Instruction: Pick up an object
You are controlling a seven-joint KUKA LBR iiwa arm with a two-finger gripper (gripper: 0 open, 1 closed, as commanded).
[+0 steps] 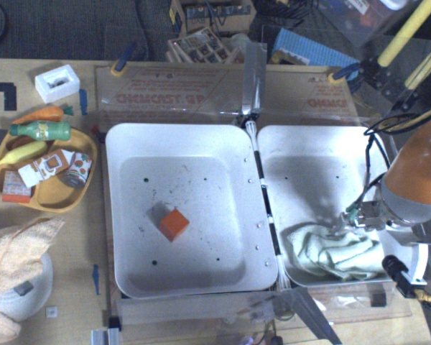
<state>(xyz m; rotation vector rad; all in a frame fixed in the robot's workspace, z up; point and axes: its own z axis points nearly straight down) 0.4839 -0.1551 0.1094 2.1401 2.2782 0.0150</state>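
Pale cloth (pixel 330 251) in rt bin (pixel 302 149), hand (pixel 347 220) at its top edge.

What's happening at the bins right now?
The arm has reached into the right bin, and its gripper sits at the edge of a crumpled pale cloth in that bin's near corner. Whether it has hold of the cloth can't be made out. An orange block lies untouched in the left bin.

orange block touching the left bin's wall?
Apart. The camera view shows the orange block sitting mid-floor in the left bin, with bare white floor between it and every wall.
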